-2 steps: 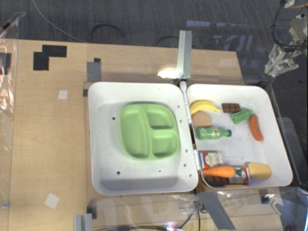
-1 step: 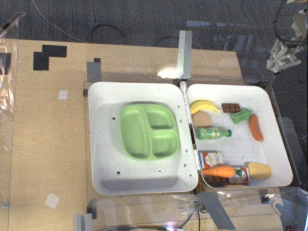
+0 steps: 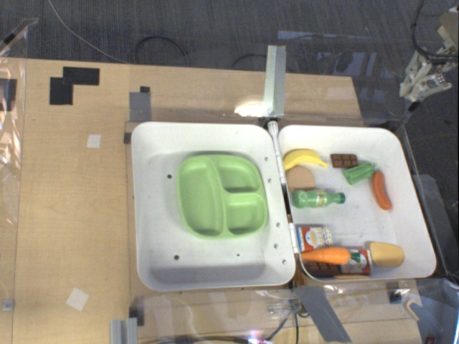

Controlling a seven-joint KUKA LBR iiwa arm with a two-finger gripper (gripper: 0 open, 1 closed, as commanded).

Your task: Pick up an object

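Two bins [image 3: 143, 213], carrot [image 3: 326, 255] overlapping carton [image 3: 315, 236], gripper [image 3: 427, 77] cut off top right

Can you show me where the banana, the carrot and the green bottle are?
banana [image 3: 304, 158]: camera view, on the middle of its yellow curve.
carrot [image 3: 326, 256]: camera view, on the middle of its orange body.
green bottle [image 3: 313, 199]: camera view, on its green body.

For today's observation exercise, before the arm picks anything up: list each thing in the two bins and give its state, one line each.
Green divided plate: flat in the left bin, compartments bare.
Banana: lying in the right bin, near the divider.
Green bottle: on its side.
Chocolate bar: lying flat.
Sausage: lying apart from the rest.
Carrot: resting across a carton.
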